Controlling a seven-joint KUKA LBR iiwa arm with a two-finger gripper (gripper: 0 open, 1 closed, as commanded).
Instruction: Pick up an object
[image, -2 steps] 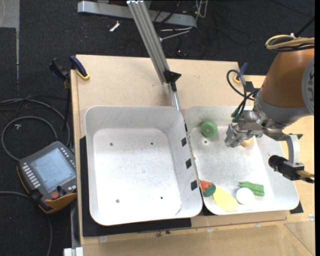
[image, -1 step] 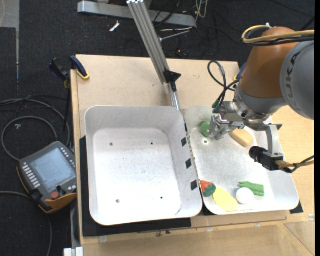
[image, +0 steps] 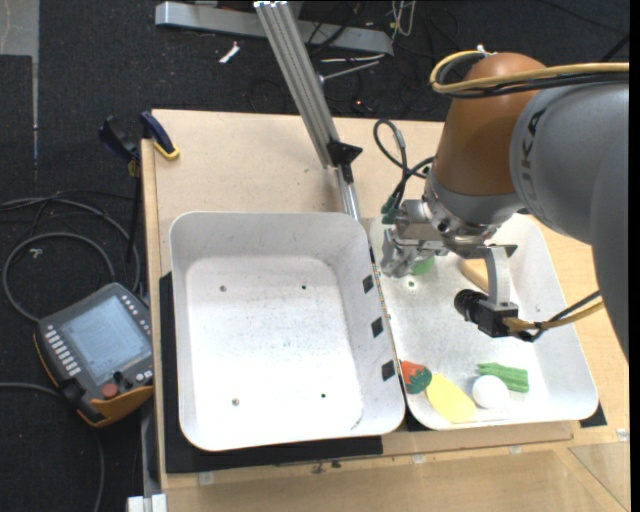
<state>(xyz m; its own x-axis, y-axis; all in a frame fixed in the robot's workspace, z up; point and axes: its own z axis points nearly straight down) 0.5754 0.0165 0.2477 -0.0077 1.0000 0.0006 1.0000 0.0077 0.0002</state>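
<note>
1. Camera view: the arm (image: 560, 150) reaches in from the right and hangs over the right bin (image: 560, 290), its gripper (image: 403, 255) low at the bin's upper left corner, close by the wall shared with the left bin (image: 270, 320).
2. The fingers are too blurred and crowded by the wrist to read, so I cannot tell if they are open or closed.
3. A small green piece (image: 422, 265) sits just beside the fingertips; whether they touch it is unclear.
4. Other pickable things lie along the right bin's near edge: a yellow piece (image: 450, 400), a white ball (image: 490, 392), a green toy (image: 503, 375) and a red-green piece (image: 414, 378).
5. Judged step: the descent onto a target, with the grasp not yet confirmed.
6. Next move calls for closing on the green piece and lifting clear of the wall.
</note>
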